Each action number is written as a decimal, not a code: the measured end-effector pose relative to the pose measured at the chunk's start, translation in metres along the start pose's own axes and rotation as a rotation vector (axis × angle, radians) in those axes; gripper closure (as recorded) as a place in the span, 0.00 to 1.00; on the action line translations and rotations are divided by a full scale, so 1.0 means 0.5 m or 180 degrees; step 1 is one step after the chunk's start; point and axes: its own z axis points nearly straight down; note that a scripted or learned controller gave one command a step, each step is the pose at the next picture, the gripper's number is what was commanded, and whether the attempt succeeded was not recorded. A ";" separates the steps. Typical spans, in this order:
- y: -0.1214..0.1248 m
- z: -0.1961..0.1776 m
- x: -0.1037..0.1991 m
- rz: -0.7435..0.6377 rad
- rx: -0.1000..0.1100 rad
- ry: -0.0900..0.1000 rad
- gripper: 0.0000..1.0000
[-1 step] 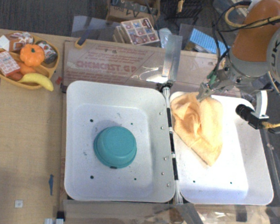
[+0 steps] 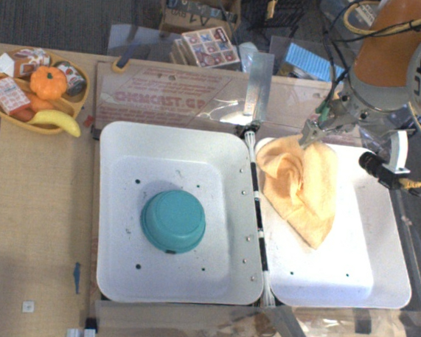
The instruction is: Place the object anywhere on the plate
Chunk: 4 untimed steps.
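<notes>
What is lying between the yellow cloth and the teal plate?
In the camera view, between the yellow cloth and the teal plate lie bare white floor of the left bin and the two bins' adjoining rims.

This is a robotics lab or a test workshop, not a home; a grey and orange industrial arm [image 2: 400,49] with loose cables hangs over a wooden bench [image 2: 29,206]; two shallow white bins [image 2: 115,155] sit side by side on it; a bowl of toy fruit [image 2: 36,92] stands at the corner; boxes and clutter [image 2: 208,41] lie behind on the floor.
</notes>
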 end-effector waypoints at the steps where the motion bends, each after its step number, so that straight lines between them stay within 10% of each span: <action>1: 0.003 -0.022 0.098 -0.1266 0.0006 0.0008 1.00; 3: -0.009 0.012 0.301 -0.3790 -0.0005 0.0011 1.00; 4: -0.020 0.022 0.412 -0.3914 -0.0005 0.0012 1.00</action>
